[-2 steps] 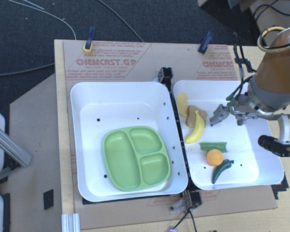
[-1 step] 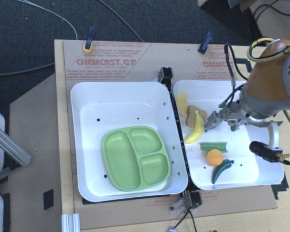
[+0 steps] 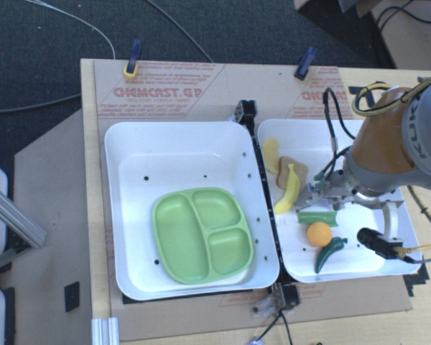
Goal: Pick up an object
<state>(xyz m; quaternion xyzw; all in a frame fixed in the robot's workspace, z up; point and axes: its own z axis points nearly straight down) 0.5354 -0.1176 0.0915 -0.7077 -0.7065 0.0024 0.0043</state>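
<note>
In the right bin (image 3: pixel 345 131), my gripper (image 3: pixel 323 192) hangs low over the middle, just right of a yellow banana (image 3: pixel 290 187). Directly below the gripper in the view lies a light green flat piece (image 3: pixel 317 218); I cannot tell whether the gripper touches it. An orange ball (image 3: pixel 318 233) and a dark green pepper (image 3: pixel 330 254) lie nearer the front edge. A tan piece (image 3: pixel 282 167) and a pale yellow piece (image 3: pixel 271 152) lie by the bin's left wall.
The left bin (image 3: pixel 129 192) holds a green divided plate (image 3: pixel 202 233) toward its front. The arm's grey and orange wrist (image 3: pixel 384 149) covers the right bin's right side. Clamps sit on the board's far edge.
</note>
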